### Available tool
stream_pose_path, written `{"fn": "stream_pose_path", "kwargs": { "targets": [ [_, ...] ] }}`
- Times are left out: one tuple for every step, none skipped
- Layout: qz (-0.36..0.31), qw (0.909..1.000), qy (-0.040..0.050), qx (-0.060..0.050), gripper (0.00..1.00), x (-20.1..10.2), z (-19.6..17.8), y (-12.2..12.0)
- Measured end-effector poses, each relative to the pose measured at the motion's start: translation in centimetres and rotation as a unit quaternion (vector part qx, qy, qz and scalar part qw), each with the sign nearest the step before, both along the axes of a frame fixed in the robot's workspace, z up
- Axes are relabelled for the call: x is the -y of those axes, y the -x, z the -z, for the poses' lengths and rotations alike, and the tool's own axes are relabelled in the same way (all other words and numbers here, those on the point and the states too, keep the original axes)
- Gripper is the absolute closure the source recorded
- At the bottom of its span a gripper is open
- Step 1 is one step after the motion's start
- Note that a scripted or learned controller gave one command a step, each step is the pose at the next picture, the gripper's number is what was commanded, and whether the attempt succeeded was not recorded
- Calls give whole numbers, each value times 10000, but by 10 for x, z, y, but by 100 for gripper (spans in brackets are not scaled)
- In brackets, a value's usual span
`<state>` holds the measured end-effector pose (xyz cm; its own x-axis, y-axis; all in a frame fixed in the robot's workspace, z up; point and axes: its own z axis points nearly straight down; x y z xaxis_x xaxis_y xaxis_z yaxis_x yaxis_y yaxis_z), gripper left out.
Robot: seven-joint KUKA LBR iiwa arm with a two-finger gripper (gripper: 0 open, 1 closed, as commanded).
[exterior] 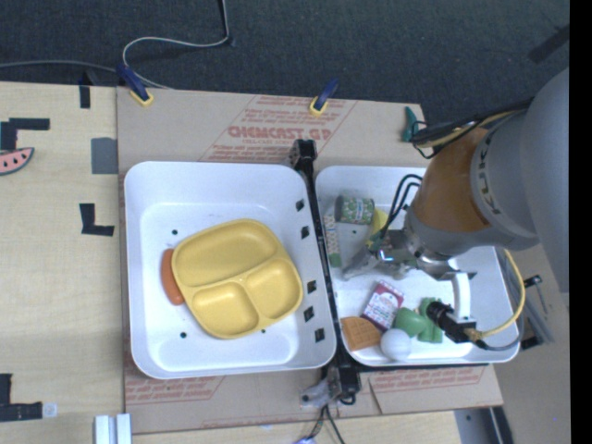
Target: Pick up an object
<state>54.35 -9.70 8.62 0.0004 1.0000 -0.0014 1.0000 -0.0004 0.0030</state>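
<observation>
Over the right bin [328, 326] I am working the gripper [388, 252], its state being something I cannot tell, toward the small pink packet [383, 304] lying flat near the front wall, judging it light, flimsy, best pinched across its narrow edges.

Yellow three-compartment tray [237, 276] lying flat in left bin, over an orange item [170, 277]; right bin: green packet [353, 210], pink packet [383, 303], white ball [397, 343], possibly a green bottle [414, 323].
</observation>
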Motion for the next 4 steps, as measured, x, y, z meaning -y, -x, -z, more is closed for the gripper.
{"fn": "stream_pose_path", "kwargs": {
  "targets": [
    [-4, 10000, 8, 11, 0, 2, 0, -67],
    [-3, 10000, 4, -3, 100, 2, -9, -66],
    [26, 10000, 33, 49, 100, -77, -103, -18],
    [-18, 10000, -11, -15, 100, -134, -144, -11]
  ]
}}
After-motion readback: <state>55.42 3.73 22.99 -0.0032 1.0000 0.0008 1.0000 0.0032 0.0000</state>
